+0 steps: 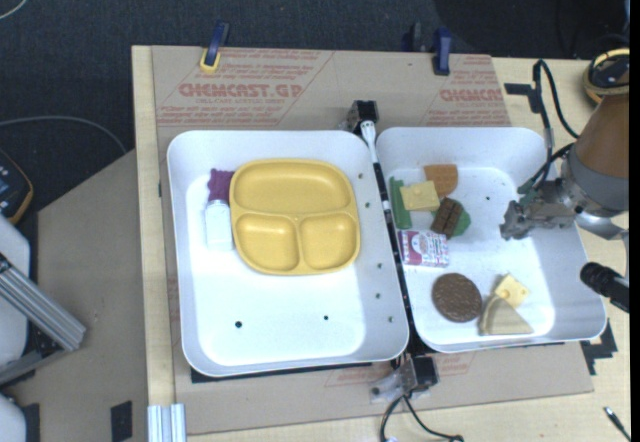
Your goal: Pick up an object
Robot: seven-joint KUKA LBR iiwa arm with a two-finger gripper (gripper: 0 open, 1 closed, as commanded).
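Hovering low in the right bin [560, 155], the jaws [517, 221] grip nothing; whether they are apart I cannot tell. Left of them lie a brown block [447, 217], cheese [420, 196] and a cookie [457, 297]. A yellow tray [294, 215] sits in the left bin [280, 330].

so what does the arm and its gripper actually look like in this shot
The arm enters from the right as a rounded grey body with a broad orange-brown band above the wrist. A dark cable loops along its upper side. The gripper at its end is a compact grey metal assembly of small blocky parts, seen over the right white bin. No markings or labels are legible on it.
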